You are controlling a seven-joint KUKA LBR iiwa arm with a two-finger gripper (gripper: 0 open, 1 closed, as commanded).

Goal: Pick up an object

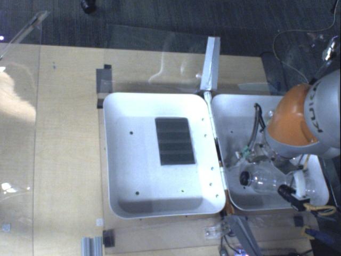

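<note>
Arm (311, 116) was seen low over the right bin (230, 116). Gripper (254, 154) state couldn't be told, as it was hidden under the wrist. A clear plastic bottle (264, 180) lay on its side in that bin, just beside the gripper. A dark ridged pad (174, 141) lay in the left bin (122, 143).

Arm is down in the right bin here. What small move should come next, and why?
Probably a short straight lift to test the grasp. The gripper is low in the right bin by a clear bottle, and its grip is hidden under the wrist.

Arm (309, 116) cut off at right edge, covers right bin (234, 116) middle; tool hidden beneath.
</note>
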